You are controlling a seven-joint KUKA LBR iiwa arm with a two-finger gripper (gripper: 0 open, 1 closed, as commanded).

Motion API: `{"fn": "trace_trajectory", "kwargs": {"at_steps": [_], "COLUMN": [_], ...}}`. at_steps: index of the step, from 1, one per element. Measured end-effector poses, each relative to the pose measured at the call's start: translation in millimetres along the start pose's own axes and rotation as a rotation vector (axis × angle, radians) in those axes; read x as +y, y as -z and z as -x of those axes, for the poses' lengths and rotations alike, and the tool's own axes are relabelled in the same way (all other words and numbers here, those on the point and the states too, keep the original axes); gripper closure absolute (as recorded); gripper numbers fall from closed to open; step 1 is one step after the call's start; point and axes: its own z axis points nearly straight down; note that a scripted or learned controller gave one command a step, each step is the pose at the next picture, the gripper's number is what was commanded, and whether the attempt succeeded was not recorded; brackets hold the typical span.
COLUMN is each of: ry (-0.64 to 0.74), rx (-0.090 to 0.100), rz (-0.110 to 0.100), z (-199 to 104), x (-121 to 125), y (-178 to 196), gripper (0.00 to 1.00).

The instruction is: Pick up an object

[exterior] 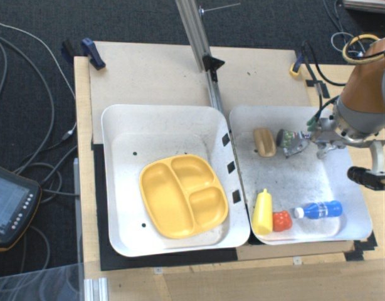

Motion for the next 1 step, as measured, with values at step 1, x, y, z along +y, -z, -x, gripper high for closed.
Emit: {"fn": "trace_trajectory", "kwargs": {"at_steps": [1], "ry": [0.0], "rx": [0.0], "rz": [0.0], "z": [-1.0], "x": [-0.8], "y": [-53.1], "gripper": [0.0]}}
